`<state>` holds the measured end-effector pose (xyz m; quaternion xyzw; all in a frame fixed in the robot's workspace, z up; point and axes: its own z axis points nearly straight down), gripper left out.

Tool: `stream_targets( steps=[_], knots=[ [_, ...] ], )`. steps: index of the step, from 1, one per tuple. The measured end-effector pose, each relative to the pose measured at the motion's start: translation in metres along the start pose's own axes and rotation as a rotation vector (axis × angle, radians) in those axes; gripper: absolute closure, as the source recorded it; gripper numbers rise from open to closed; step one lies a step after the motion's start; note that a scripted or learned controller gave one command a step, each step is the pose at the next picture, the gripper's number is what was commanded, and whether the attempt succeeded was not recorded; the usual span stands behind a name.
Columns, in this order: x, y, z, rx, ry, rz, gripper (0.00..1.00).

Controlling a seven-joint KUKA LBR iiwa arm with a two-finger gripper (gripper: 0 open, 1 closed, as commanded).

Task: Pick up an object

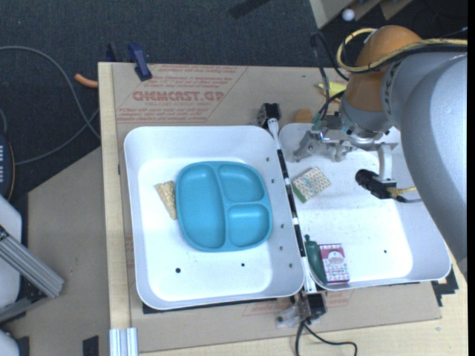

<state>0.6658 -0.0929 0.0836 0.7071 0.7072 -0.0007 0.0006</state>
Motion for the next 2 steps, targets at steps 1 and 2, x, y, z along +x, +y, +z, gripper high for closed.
stream_targets(
  steps=[1,2],
  knots=[
    [-0.008,-0.048,-0.001,0.002,0.002,0.0,0.0],
    [-0.008,-0.047,-0.011,0.0,0.001,-0.001,1.0]
  ],
)
